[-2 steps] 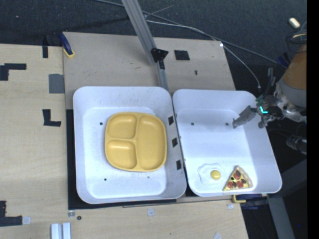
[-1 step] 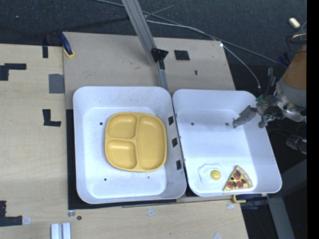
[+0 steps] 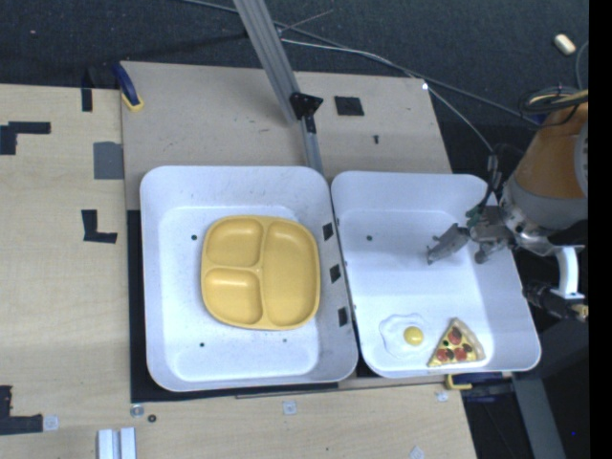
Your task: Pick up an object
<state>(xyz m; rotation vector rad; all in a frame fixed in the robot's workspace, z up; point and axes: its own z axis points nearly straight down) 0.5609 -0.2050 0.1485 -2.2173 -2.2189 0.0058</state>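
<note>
Two-finger gripper [image 3: 466, 245], fingers spread and holding nothing, over the right shallow white bin [image 3: 382, 194]; flat white fried-egg toy with yellow yolk [image 3: 404, 334] and triangular pizza-slice toy [image 3: 457, 343] lie at that bin's near edge, below the gripper.

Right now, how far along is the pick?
Nothing lifted yet. The claw is open over the right bin, fingers bare. The fried egg and pizza slice lie at the bin's near end. Left: descend, grasp, lift.
</note>
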